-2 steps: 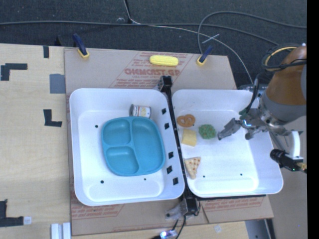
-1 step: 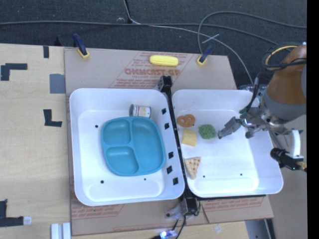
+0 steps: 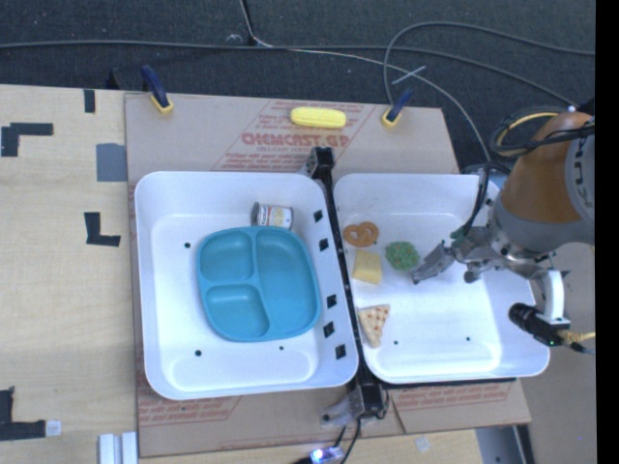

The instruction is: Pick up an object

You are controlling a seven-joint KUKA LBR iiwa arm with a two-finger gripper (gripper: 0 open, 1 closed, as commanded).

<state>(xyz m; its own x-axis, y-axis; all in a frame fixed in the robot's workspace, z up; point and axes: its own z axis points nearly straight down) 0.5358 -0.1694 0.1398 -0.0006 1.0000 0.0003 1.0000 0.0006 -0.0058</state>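
White plastic is what you are working over: the right bin (image 3: 435, 351) carries the food pieces, and your pincer (image 3: 423, 271) hangs low inside it, just right of the green broccoli-like piece (image 3: 401, 254). You cannot tell whether its tips are spread or pressed together, since they read as one dark wedge from above; nothing is seen pinched between them. You look to be in the approach step, with no grasp made yet. Close by lie the pretzel (image 3: 361, 232), the yellow cheese block (image 3: 367, 268) and the cracker wedge (image 3: 374, 321). The next move calls for centring over one piece, most likely the green one, then descending straight so the neighbours are not nudged. The left bin (image 3: 155, 259) carries a blue divided plate (image 3: 257, 282) and a small can (image 3: 272, 216).
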